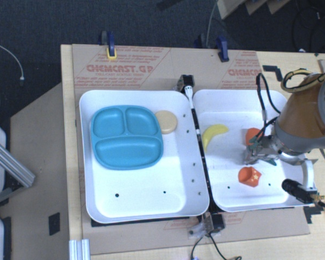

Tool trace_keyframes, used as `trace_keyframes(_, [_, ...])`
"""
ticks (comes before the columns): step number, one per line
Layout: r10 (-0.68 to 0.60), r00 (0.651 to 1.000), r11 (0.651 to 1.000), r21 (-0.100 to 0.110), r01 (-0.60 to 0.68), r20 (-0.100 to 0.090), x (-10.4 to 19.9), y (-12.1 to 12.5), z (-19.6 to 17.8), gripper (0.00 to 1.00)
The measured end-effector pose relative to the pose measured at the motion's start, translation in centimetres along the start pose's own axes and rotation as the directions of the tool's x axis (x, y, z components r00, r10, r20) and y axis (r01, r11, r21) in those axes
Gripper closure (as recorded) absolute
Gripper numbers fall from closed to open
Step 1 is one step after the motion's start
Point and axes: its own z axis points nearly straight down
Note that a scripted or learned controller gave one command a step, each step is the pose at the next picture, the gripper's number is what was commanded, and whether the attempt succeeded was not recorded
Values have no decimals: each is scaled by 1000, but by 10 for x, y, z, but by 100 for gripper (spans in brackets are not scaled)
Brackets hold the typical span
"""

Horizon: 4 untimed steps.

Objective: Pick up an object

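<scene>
In the right bin [227, 196] lie a yellow banana [213, 134], an orange-red block [249, 176] near the front, and another orange object [252, 135] partly hidden behind the arm. My gripper [254, 155] hangs low over the right bin, between the two orange objects and just above the front one. The arm's orange band and grey wrist cover the bin's right part. A blue divided plate [127, 136] and a tan round piece [166, 121] lie in the left bin [146, 199].
A black ridge with screws [197, 145] separates the two bins. Blue clamps [110, 43] hold the cardboard sheet at the back. Cables run along the arm at the right.
</scene>
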Motion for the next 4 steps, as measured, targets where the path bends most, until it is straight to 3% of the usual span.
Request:
trace_keyframes(3, [-3,1000,1000,-5,3,1,-3,14,-143,100])
trace_keyframes(4, [-7,1000,1000,-1,7,-3,44,15,-149,100])
